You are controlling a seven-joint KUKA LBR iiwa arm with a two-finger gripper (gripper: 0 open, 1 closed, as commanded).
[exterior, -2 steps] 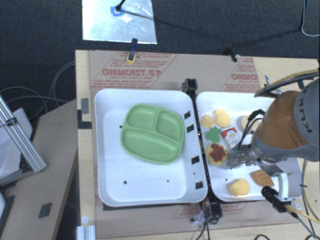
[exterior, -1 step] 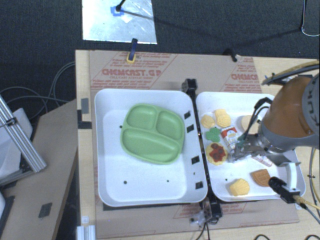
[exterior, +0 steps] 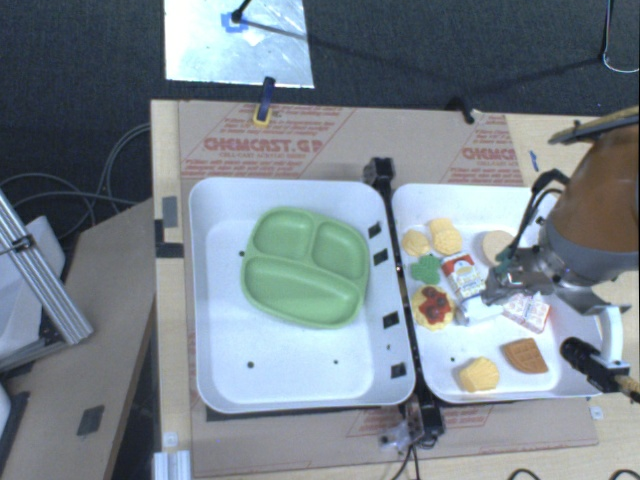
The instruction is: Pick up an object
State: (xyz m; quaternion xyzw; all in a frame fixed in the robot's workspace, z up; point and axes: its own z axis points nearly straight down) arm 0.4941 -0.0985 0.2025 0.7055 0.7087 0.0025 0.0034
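Note:
The right bin holds several toy foods. My gripper hangs low over its middle, reaching in from the right. It sits just right of a red and white carton and left of a second small carton. A red pizza-like piece and a green piece lie to the gripper's left. Two yellow biscuits and a beige disc lie at the back. In front lie a yellow chunk and a brown toast slice. I see nothing lifted off the bin floor.
The left bin holds a green divided plate. A black divider with clips runs between the bins. The grey arm body with its orange band covers the right bin's far right side.

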